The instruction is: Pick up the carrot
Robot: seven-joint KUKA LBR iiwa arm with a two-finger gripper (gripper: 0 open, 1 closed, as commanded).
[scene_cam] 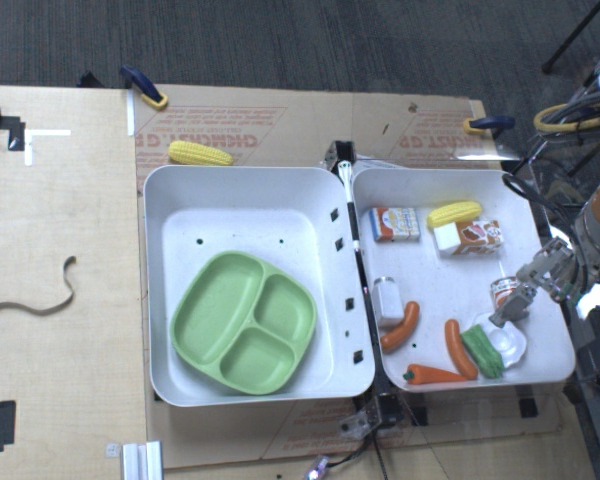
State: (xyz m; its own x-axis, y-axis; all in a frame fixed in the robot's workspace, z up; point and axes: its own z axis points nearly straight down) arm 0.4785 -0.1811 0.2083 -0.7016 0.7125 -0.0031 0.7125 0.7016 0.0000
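The carrot (pixel 437 374), orange with a small green top at its left end, lies flat along the front wall of the right bin (pixel 540 230). My gripper (pixel 511 308) hangs over the right side of that bin, up and to the right of the carrot and well apart from it. It points down-left at a small silver can (pixel 503 290) beside it. Nothing shows as held.
Near the carrot lie two orange-red sausages (pixel 400 328) (pixel 459 348), a green vegetable (pixel 480 352), a clear lid (pixel 508 344) and a white cup (pixel 385 299). Two cartons (pixel 396 224) (pixel 472 236) and a corn cob (pixel 454 213) sit at the back. The left bin (pixel 180 208) holds a green divided plate (pixel 244 321).
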